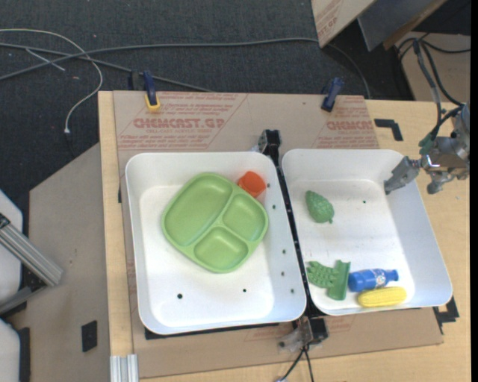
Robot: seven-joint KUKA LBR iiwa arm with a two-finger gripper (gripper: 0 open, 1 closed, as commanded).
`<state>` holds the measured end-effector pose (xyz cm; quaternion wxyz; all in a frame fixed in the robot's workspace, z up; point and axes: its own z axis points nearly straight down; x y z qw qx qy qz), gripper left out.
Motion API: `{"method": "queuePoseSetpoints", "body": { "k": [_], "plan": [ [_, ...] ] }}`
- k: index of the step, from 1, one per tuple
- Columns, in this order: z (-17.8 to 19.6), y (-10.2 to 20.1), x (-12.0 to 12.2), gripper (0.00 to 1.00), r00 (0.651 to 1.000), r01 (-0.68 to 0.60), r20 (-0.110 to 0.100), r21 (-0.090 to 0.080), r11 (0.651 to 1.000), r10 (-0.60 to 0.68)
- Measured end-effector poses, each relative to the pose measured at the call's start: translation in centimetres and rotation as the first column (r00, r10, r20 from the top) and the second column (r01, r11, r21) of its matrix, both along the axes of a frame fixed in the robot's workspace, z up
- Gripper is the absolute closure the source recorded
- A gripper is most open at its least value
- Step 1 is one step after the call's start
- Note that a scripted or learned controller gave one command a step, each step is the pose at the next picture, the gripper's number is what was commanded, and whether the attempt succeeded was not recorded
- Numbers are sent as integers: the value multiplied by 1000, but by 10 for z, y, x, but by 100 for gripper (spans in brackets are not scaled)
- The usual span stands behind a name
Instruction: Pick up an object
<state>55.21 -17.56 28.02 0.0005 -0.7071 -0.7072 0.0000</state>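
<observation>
Fingers [409, 176] at right bin [418, 224] rim, grip unclear, glossy sectioned green plate [215, 221], knobbly yellow corn [382, 298]

This is a robotics lab or test workspace, not a home; the surface [224, 112] is a plain sheet of printed board held down by blue clamps [151, 91] at its far edge; two shallow white bins [142, 224] sit on it side by side, joined with black clips [269, 139]; loose white cables [75, 60] trail over dark carpet [45, 112] behind; cardboard boxes [336, 19] and more wiring crowd the far right corner; toy plastic items in the bins, such as a green divided plate [215, 221], read as test props.
</observation>
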Motion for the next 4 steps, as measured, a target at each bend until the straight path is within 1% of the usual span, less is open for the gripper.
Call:
{"method": "queuePoseSetpoints", "body": {
  "k": [1,3,4],
  "plan": [
    [-44,5,5,0,1000,-1,-5,2,1000,1],
    [-158,-13,5,0,1000,1,-7,2,1000,-1],
    [-143,-13,7,100,1000,0,2,0,1000,0]
  ]
}}
